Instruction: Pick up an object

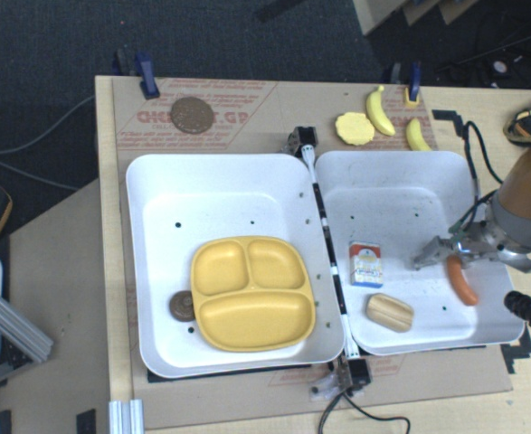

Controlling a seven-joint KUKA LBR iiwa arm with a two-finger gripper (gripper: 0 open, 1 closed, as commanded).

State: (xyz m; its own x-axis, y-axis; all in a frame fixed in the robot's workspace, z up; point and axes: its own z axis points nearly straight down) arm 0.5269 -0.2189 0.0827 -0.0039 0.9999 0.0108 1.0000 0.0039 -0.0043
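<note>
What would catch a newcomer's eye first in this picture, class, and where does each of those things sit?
The big yellow divided plate in the left bin stands out first, with a small brown disc at its left edge. In the right bin the gripper hovers beside an orange sausage, near a bread roll and a small red-and-white carton.

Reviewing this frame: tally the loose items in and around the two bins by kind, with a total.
Yellow divided plate: 1
Brown round discs: 2
Small red-and-white carton: 1
Bread roll: 1
Sausage: 1
Bananas: 2
Yellow round piece: 1
Total: 9
</note>
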